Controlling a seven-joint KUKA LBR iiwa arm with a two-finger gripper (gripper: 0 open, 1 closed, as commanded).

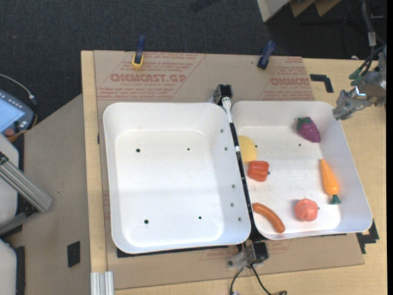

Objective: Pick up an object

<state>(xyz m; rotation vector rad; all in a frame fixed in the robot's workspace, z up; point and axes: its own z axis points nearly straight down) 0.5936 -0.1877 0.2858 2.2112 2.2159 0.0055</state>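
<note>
The claw (344, 108) hovers at the right bin's (279, 117) far right corner, its grip state impossible to tell. The purple grapes (309, 129) lie nearest, just inside; a good pick means centring over them, clear of the rim.

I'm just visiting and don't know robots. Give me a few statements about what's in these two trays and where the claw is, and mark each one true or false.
1. All the toy foods lie in the right bin. True.
2. The carrot lies in the left bin. False: it lies near the right bin's right wall.
3. The claw hangs by the right bin's upper right corner. True.
4. The claw holds the purple grapes. False: the grapes lie in the bin, apart from it.
5. The sausage touches the red pepper. False: bare bin floor lies between them.
</note>
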